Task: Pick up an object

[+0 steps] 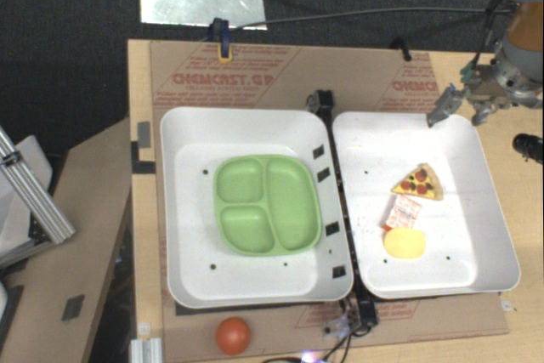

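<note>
Pizza slice [418, 181] is seen mid right bin [489, 208], long axis across it; gripper [463, 105] hovers over bin's far rim, up-right of slice. Jaws spread, nothing held.

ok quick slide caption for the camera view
End effector open above the right bin's far corner; pizza slice, packet and yellow disc lie inside.

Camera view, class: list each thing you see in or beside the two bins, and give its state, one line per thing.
Green tray: flat in the left bin, nothing in its compartments.
Pizza slice: lying flat in the right bin.
Small packet: lying between the pizza slice and the yellow piece.
Yellow piece: lying flat, touching the small packet.
Orange ball: on the bench, outside the bins.
Gripper: above the right bin's far edge, fingers open, holding nothing.
</note>
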Controlling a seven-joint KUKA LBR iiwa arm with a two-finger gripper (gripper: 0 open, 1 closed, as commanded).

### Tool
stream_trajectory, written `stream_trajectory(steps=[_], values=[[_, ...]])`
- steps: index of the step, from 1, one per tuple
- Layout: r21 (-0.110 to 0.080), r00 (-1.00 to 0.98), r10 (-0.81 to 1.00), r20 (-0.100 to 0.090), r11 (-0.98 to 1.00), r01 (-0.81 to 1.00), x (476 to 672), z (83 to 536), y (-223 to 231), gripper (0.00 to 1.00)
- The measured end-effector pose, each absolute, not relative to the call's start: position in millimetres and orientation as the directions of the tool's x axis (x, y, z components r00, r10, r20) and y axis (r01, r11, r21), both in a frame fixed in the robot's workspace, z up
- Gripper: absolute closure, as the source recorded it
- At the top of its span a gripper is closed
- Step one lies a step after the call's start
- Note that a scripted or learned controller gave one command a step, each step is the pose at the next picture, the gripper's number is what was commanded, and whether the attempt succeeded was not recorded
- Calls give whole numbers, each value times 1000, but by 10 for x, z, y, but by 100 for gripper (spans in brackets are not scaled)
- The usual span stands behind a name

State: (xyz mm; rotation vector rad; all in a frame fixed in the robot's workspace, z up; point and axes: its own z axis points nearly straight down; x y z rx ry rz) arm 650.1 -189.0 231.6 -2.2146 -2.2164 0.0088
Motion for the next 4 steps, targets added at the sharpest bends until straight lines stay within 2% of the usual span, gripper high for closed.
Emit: stream_trajectory(steps=[1,2,4], values=[[2,-4,1000,-1,4,1000,6526,2396,-1885,0],[0,-3,1000,-1,3,1000,6551,1985,-1887,0],[-1,-4,1000,0,4,1000,6477,891,-1924,0]])
